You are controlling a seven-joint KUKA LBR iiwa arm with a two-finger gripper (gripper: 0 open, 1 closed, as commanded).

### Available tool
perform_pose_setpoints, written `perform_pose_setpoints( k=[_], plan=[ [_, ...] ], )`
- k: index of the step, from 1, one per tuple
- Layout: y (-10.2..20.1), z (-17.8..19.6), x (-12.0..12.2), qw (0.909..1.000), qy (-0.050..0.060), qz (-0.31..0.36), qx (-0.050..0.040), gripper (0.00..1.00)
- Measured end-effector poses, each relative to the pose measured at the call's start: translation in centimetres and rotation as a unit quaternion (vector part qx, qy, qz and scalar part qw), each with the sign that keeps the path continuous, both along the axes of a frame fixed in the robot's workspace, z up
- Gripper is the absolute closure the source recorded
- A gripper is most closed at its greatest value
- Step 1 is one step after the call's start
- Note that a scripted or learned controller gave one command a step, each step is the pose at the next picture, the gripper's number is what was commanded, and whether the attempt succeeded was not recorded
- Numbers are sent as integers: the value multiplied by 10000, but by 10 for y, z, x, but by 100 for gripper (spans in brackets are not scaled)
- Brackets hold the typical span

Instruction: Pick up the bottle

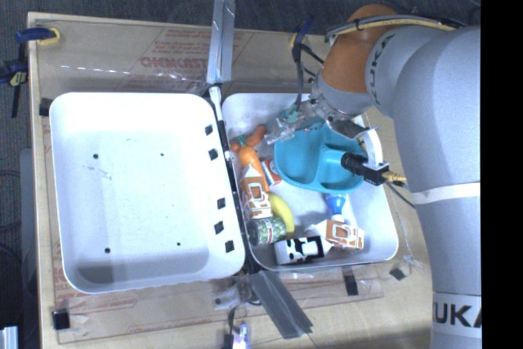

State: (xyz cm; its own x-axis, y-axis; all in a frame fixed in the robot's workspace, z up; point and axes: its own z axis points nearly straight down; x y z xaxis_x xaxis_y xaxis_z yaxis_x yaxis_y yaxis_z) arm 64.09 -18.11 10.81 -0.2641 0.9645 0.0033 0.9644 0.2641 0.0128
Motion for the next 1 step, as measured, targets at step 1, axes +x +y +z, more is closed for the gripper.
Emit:
perform_pose_setpoints(
  k=[1],
  plan=[
    [30,119,-59,10000,59,-37,-34,100]
  ],
)
